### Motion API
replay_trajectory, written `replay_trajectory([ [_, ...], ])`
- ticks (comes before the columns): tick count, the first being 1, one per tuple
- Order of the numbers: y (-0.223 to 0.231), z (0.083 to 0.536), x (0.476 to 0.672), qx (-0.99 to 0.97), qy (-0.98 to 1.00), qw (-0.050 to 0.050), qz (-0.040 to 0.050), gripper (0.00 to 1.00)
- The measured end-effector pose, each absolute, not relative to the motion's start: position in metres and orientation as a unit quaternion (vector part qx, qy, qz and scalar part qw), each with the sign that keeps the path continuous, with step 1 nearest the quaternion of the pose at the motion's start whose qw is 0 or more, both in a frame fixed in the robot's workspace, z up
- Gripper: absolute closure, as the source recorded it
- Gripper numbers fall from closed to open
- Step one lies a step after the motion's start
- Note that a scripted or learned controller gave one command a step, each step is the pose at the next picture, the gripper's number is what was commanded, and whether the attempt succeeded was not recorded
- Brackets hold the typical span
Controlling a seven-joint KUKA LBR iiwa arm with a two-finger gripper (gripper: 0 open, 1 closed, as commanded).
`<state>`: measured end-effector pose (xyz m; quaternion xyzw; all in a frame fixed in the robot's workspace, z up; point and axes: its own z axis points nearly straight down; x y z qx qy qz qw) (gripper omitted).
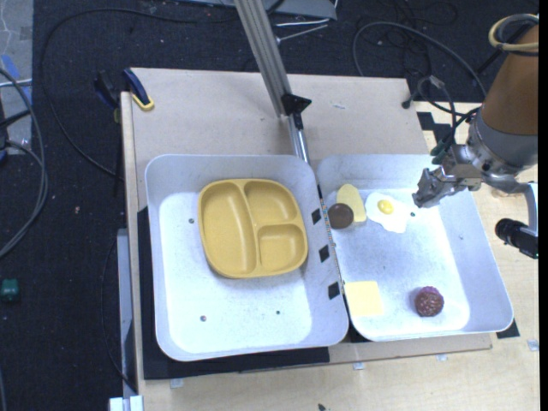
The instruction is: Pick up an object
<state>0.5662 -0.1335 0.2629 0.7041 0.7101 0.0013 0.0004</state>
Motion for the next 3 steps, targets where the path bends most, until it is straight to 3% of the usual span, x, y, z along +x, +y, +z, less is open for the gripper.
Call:
replay_trajectory([
  [3, 0.03, 0.241, 0.574, 0.704, 0.71, -0.001, -0.0005, 1.0],
])
